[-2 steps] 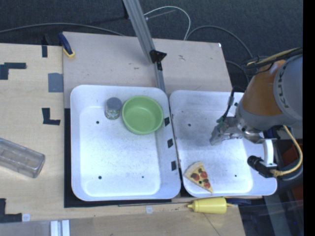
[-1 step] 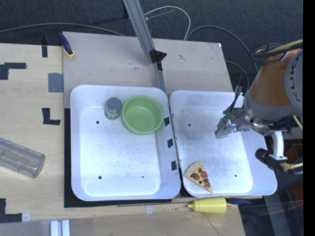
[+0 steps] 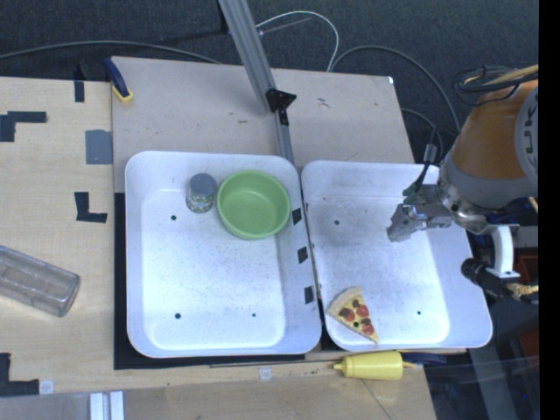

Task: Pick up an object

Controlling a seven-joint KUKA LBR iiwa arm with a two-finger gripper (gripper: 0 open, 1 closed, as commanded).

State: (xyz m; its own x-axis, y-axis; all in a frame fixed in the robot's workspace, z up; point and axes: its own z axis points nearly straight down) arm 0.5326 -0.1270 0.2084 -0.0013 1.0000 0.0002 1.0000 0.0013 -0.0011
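over right bin: gripper, near the upper right part, finger state unclear from above
lower left of right bin: pizza slice, well apart from gripper
left bin: green bowl, small can just beside it

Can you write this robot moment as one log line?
gripper: above right bin, nothing seen held | pizza slice: right bin | green bowl: left bin

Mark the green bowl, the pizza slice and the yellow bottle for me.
green bowl (image 3: 254, 204): camera view, on the bowl's inner floor.
pizza slice (image 3: 353, 311): camera view, on the topped middle of the slice.
yellow bottle (image 3: 374, 367): camera view, on the middle of its body.
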